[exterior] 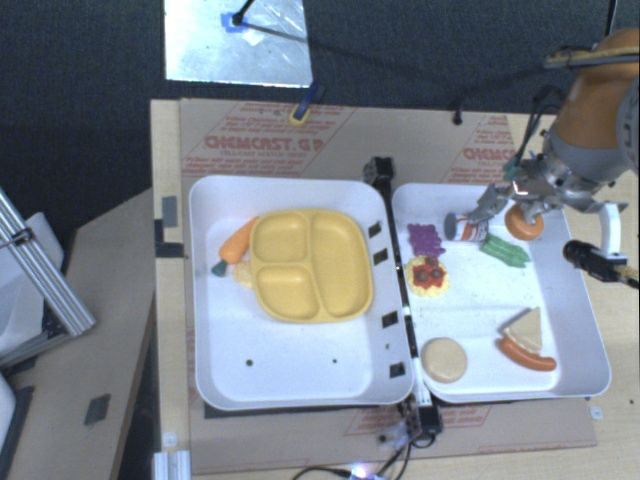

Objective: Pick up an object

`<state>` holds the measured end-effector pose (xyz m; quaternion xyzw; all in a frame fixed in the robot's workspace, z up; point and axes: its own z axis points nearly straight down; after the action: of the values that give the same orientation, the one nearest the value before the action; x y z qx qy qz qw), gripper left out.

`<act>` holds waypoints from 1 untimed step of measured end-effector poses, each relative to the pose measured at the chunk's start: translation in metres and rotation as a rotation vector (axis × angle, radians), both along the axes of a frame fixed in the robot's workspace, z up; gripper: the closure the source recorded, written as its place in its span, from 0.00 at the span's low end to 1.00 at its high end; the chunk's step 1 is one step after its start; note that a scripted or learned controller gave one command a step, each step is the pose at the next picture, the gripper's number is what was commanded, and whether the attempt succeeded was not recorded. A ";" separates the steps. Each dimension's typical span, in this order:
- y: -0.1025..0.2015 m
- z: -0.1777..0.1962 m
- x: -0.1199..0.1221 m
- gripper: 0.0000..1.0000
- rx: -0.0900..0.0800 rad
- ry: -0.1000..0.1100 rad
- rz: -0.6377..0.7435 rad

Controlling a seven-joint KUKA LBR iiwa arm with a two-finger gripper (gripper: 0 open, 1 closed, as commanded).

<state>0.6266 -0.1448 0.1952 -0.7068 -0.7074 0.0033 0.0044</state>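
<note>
Two white bins are set side by side. In the left bin (210, 368), a yellow divided tray (305, 264) is seen with a carrot (237, 239) touching its left edge. In the right bin (575, 353), the gripper (478, 223) is lowered beside a small can (468, 230); whether the can is gripped cannot be told. The approach step is judged underway; closing and lifting are called for. Purple grapes (426, 238) and a green pod (503, 251) are crowded near.

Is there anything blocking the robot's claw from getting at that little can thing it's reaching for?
Nothing visible does. The gripper is already right at the small can in the right bin. The purple grapes lie just left of it and the green vegetable just right, beside rather than between.
</note>
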 end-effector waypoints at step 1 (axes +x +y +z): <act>0.000 0.007 0.003 0.00 -0.002 -0.012 0.002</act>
<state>0.6295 -0.1447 0.2025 -0.7061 -0.7081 -0.0003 -0.0005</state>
